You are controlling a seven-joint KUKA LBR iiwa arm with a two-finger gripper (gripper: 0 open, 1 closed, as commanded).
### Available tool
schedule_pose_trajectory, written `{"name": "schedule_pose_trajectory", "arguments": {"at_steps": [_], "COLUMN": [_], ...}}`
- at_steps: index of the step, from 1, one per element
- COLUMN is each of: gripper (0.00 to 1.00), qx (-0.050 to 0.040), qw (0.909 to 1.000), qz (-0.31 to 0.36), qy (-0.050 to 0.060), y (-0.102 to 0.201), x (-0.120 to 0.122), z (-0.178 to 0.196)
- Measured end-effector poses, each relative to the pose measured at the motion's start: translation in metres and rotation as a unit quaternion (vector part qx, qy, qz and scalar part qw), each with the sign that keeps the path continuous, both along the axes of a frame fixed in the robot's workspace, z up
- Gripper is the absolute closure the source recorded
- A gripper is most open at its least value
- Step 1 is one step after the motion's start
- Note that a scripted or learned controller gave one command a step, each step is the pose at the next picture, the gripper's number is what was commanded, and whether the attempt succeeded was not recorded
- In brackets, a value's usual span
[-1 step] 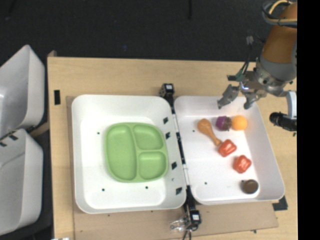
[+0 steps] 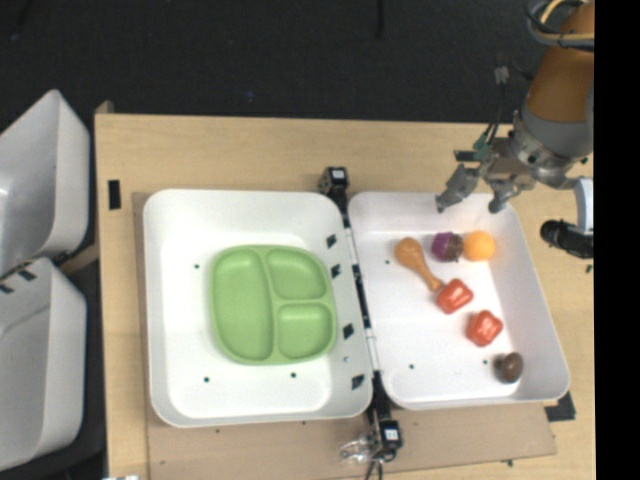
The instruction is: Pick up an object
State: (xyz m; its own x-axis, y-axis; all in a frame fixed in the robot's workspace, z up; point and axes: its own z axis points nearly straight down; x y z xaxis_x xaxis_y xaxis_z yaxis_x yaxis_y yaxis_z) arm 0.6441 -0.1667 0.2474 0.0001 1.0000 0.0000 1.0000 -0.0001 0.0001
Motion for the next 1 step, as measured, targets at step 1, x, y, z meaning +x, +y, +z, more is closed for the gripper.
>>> {"name": "schedule_pose_trajectory", "arguments": {"at_steps": [1], "gripper": [0.00], "qx": [-0.0006], "qw": [1.0000], "qz": [-0.001], "qy": [0.002], "y": [-0.0111], "x": [-0.0020], "z": [-0.0500]}}
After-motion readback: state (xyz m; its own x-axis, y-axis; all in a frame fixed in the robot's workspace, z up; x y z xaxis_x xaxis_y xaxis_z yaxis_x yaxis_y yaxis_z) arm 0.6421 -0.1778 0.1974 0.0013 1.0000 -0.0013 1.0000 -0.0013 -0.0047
